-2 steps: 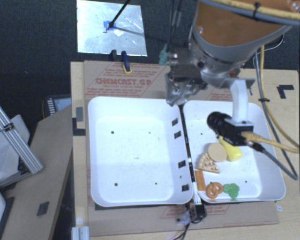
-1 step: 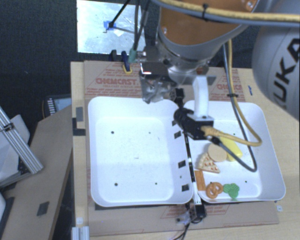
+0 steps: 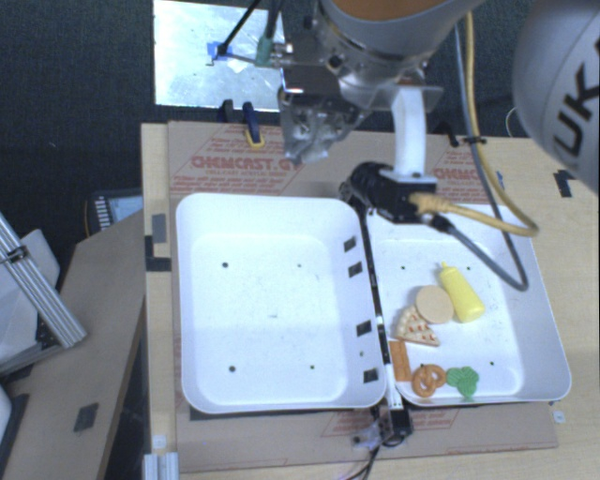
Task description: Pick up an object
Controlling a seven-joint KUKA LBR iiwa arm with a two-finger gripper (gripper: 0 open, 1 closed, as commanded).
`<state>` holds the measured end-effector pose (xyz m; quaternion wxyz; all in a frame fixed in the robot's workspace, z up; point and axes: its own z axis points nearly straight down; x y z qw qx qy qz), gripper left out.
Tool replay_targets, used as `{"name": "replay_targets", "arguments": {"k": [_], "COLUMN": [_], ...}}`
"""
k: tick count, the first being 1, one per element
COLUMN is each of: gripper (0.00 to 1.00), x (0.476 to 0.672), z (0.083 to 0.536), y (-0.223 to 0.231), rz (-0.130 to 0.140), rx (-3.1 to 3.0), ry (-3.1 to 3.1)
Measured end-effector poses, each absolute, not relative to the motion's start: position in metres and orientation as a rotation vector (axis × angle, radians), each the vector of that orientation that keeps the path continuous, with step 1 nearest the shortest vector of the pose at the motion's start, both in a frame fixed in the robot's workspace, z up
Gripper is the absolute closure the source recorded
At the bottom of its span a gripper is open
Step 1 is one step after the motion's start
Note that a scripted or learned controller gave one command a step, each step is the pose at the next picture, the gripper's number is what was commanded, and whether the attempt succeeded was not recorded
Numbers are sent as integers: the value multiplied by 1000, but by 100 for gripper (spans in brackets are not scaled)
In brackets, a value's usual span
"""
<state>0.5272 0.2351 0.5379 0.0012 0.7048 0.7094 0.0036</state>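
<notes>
Arm: the grey arm point(image 3: 394, 28) with its orange band comes in from the upper right and hangs above the far edge of the bins.
End effector: the end effector point(image 3: 305, 141) sits over the far rim of the left bin, above the cardboard; whether it is open or closed cannot be told, and nothing shows in its grip.
Left bin: the white left bin point(image 3: 202, 234) lies near and left of the end effector.
Right bin: the white right bin point(image 3: 525, 375) holds all the small things, grouped toward its near side.
Yellow bottle: the yellow bottle point(image 3: 459, 291) lies on its side, well apart from the end effector, to its right and nearer.
Round biscuit: the round biscuit point(image 3: 434, 304) touches the bottle's left side.
Pizza slice: the pizza slice point(image 3: 416, 328) lies just near of the biscuit.
Pretzel: the pretzel point(image 3: 428, 379) lies by the near rim.
Green piece: the green piece point(image 3: 462, 381) lies just right of the pretzel.
Worktop: the worktop point(image 3: 103, 281) carries both bins on a cardboard sheet point(image 3: 225, 159).
</notes>
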Motion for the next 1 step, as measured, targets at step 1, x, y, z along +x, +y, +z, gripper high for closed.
{"name": "replay_targets", "arguments": {"k": [1], "gripper": [100], "x": [527], "z": [547], "y": [235], "rz": [8], "rx": [2212], "ry": [2229]}}
